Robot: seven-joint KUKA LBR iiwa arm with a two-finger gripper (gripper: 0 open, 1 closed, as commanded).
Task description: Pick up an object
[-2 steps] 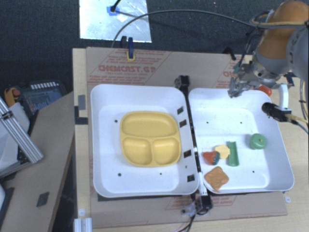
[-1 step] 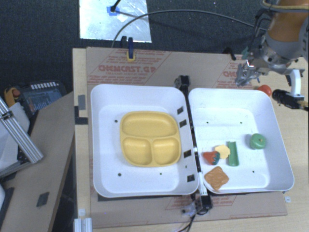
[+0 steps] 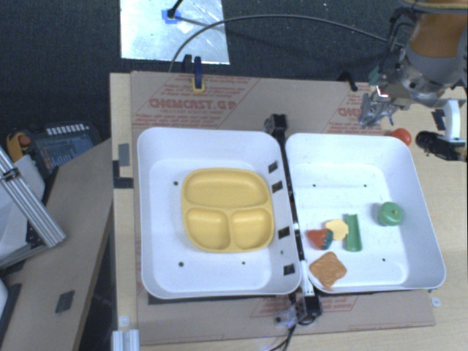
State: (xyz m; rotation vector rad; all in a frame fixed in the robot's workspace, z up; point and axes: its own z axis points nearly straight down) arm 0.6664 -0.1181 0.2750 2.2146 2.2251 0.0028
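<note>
The gripper [image 3: 374, 112] hangs at the upper right, above the bench just behind the right bin's [image 3: 417, 196] far edge, with nothing seen between its fingers. In the right bin lie a round green piece [image 3: 390, 213], a green stick [image 3: 352, 232], a small yellow piece [image 3: 337, 229], a red piece [image 3: 318, 238] and a brown toast-like piece [image 3: 327, 269]. All of them sit in the bin's front half, well below the gripper. A yellow divided plate [image 3: 225, 209] rests in the left bin [image 3: 157, 196].
An orange-red ball [image 3: 401, 135] lies on the bench just past the right bin's far right corner. A black clamp [image 3: 278, 123] sits where the two bins meet at the back. A metal sheet [image 3: 172, 19] lies on the floor beyond the bench.
</note>
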